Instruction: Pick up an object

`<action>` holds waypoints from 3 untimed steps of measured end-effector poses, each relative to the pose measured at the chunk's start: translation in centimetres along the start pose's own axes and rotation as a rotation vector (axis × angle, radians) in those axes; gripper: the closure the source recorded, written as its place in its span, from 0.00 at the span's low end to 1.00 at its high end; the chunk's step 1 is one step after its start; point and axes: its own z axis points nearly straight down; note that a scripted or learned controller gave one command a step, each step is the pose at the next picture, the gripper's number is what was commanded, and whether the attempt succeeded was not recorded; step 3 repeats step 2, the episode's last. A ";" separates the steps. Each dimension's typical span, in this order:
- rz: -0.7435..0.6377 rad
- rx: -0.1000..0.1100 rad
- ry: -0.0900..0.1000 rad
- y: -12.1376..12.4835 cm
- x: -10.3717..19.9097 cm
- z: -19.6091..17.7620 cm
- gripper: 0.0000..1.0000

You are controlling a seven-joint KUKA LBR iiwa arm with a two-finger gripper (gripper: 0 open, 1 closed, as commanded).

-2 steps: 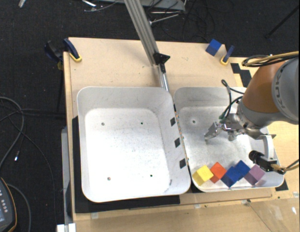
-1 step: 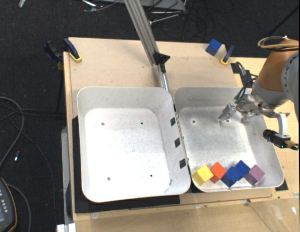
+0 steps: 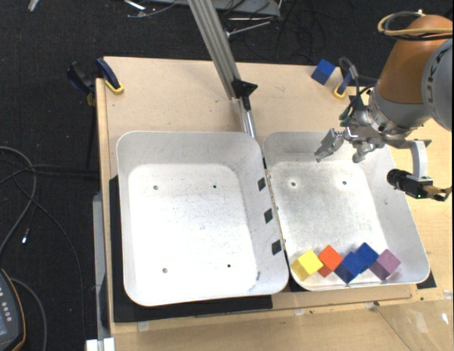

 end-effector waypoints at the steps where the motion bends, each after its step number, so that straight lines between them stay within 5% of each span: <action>1: 0.006 0.019 0.002 -1.8 1.9 8.7 0.00; 2: 0.009 0.007 -0.002 1.0 -0.9 10.1 0.00; 3: 0.009 0.007 -0.002 1.0 -0.9 10.1 0.00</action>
